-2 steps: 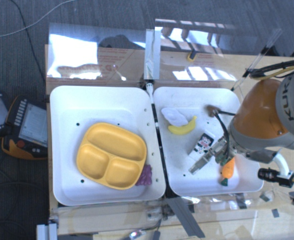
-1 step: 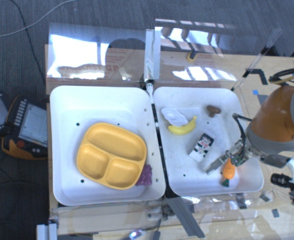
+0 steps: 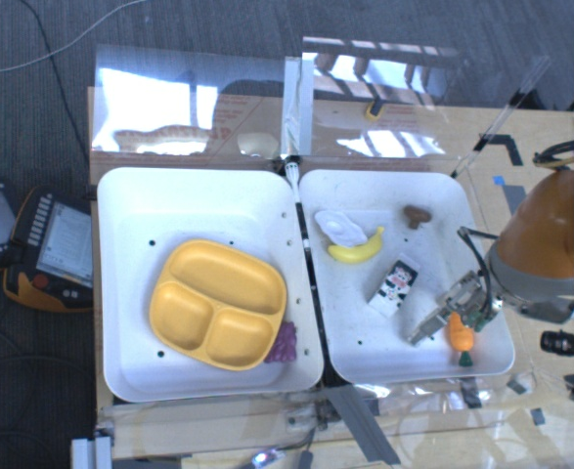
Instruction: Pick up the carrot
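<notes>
The carrot (image 3: 461, 336) lay near the right bin's (image 3: 365, 190) front right corner, just beside the gripper (image 3: 450, 319). Whether the fingers were apart or together could not be told. The gripper's low position suggested a grasp attempt.

You see the tool (image 3: 455, 313) low in the right bin (image 3: 365, 189), just beside the carrot (image 3: 461, 336) near the bin's front right corner. A banana (image 3: 356, 248) lies farther left; the yellow tray (image 3: 218, 303) sits in the left bin (image 3: 130, 223).
</notes>
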Robot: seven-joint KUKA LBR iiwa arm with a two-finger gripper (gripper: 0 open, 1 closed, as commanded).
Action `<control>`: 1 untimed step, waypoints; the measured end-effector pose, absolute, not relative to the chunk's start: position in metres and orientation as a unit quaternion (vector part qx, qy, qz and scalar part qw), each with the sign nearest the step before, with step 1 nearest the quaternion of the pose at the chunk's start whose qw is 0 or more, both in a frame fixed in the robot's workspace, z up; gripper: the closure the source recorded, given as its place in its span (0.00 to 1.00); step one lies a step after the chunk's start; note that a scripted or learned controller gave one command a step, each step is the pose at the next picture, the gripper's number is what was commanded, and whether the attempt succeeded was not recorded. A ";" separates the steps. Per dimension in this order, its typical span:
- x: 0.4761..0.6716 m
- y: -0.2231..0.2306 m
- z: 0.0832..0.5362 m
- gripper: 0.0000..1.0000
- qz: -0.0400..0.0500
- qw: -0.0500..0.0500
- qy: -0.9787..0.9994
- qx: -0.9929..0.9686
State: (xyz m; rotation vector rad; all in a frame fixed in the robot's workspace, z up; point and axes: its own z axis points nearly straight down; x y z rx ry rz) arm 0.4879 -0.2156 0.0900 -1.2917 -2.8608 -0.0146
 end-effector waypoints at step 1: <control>0.492 -0.217 0.101 1.00 -0.004 -0.007 -0.912 -0.411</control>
